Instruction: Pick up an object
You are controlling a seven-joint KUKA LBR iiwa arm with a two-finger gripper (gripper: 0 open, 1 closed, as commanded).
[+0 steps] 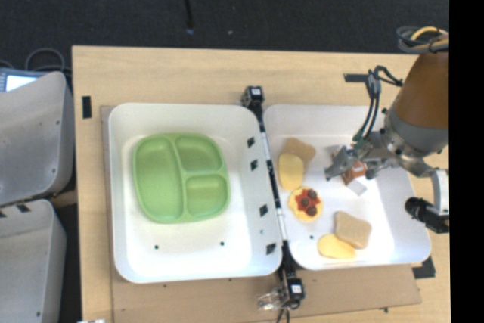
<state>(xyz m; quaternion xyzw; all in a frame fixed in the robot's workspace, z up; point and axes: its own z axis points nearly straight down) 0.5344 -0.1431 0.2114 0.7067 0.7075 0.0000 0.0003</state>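
Several food pieces lie near the claw; its grip cannot be told, so it may close on nothing.

A green divided plate lies in a white bin; yellow and tan food pieces nearby.
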